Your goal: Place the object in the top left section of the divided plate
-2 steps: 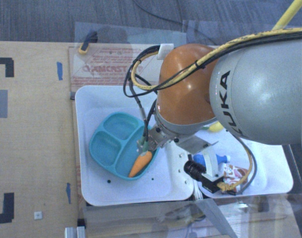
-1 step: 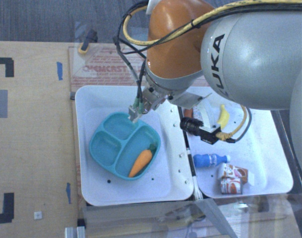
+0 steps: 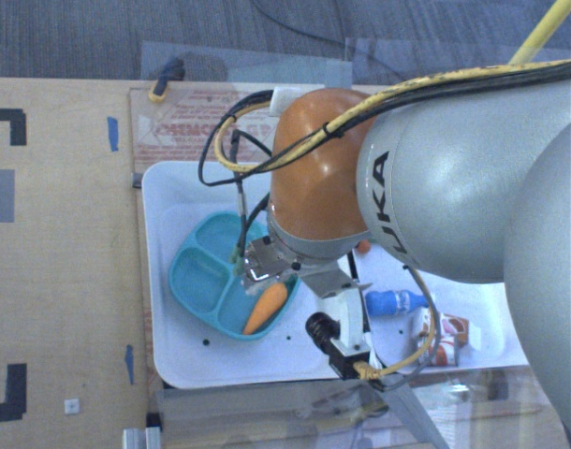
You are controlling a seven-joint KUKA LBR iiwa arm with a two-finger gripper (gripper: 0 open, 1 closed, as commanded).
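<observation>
Grey arm housing (image 3: 473,166), nearest the lens, with its orange band (image 3: 309,171) and looped cables, covers the upper right of the white bin (image 3: 164,344) and hangs over the teal divided plate (image 3: 206,283); the gripper (image 3: 262,267) sits beneath the wrist at the plate's right rim, and whether it is spread or closed cannot be told, since the wrist hides its working end. An orange carrot-shaped object (image 3: 265,309), tapered and smooth with a paler tip, lies tilted in the plate's lower right section, its upper end just below the gripper, and nothing shows it as gripped. Judged from the task, the carrot is not in the top left section, so the step in hand is to secure it and carry it across the dividers; a grasp across its thick middle, a lift clear of the ridges and a low release would likely keep it from rolling. Beyond, a blue bottle (image 3: 396,301) and a small red-and-white packet (image 3: 445,330) lie in the bin to the right
</observation>
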